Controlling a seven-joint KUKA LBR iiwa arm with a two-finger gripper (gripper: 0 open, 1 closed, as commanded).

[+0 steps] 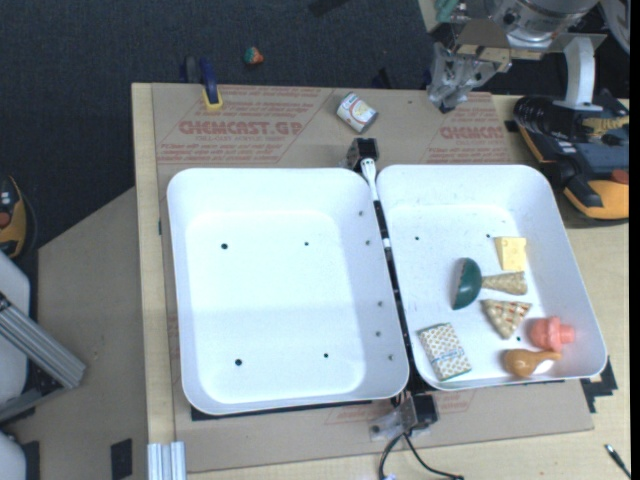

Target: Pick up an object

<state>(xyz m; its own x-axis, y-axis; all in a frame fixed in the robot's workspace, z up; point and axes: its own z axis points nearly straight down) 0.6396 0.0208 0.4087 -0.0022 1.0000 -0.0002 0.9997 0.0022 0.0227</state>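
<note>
The right bin (560, 208) holds seven small things: one dark green leaf shape (465, 283), one yellow block (511, 253), two tan wedges (505, 284) (506, 317), one pink piece (549, 334), one orange-brown piece (524, 363) and one speckled packet (444, 351). The jaws of the gripper (455, 86) hang above the counter (300, 128) behind the bins, grasping nothing; whether they are released or clenched, I cannot tell.

Grey arm (530, 3), pale metal jaws
</note>
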